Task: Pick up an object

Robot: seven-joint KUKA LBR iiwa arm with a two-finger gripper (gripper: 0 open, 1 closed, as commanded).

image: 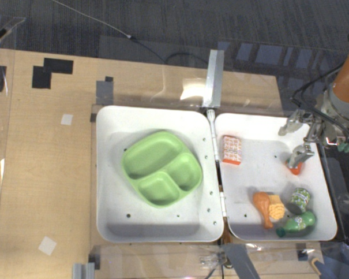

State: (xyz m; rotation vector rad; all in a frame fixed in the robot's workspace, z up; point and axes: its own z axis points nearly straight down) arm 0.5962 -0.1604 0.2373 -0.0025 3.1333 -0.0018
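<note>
My gripper (295, 141) hangs over the right bin's (254, 168) far right side, open, its two fingers spread apart with nothing between them. A small orange-red object (294, 166) lies on the bin floor just below the nearer fingertip (302, 153); whether they touch I cannot tell. A red-and-white packet (232, 149) lies at the bin's upper left. In the bin's near right corner lie an orange and yellow toy food piece (268, 207), a small green can (299, 198) and a green bottle (298, 223), close together.
The left bin (110, 214) holds a green divided plate (162, 167). A metal post (214, 80) stands behind the seam between the bins. Cables run along the right side near the arm (344, 91).
</note>
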